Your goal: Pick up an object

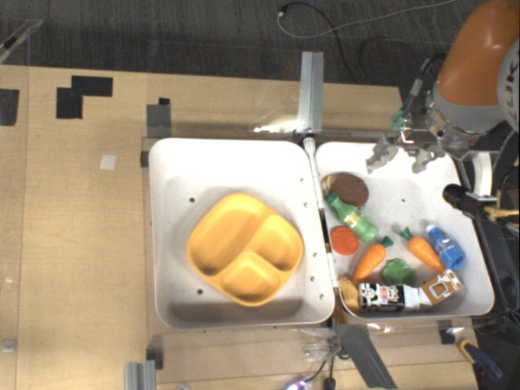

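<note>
My gripper (400,159) hangs open over the far end of the right bin (479,299), with nothing between its fingers. Below it in that bin lie a brown round cookie (351,188), a green bottle (351,218), a red tomato (344,240), two carrots (370,260) (423,251), a green leafy piece (398,271), a blue bottle (445,248), a black-and-white carton (382,296) and a brown-and-white carton (441,286). The cookie is nearest the gripper, down and to its left.
The left bin (171,218) holds a yellow divided plate (244,248). A metal post (311,88) stands at the far junction of the bins. The arm's orange band (479,51) looms at upper right, with black cabling along the right side.
</note>
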Motion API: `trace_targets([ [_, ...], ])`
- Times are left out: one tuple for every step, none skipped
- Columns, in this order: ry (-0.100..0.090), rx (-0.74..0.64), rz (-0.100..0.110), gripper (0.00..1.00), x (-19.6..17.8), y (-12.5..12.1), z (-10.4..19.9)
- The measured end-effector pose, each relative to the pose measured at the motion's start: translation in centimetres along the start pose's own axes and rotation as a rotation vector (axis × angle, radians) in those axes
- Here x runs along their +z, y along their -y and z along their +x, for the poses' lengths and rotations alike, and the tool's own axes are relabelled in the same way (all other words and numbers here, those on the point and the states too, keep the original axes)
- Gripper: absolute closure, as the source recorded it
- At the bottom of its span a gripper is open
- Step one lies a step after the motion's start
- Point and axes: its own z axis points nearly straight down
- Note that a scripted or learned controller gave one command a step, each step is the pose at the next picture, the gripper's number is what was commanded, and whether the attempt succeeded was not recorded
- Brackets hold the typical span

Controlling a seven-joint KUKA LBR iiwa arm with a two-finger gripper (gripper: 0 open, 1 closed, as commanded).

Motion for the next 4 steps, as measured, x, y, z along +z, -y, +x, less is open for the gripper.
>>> trace_targets([
  [0.000,-0.048,0.000,0.00,5.6,10.2,0.9],
  [0.003,-0.135,-0.013,0.00,15.6,11.9,-1.2],
  [0.003,-0.139,-0.022,1.00,14.5,11.6,-1.0],
  [0.000,-0.013,-0.002,1.00,6.1,7.3,5.7],
])
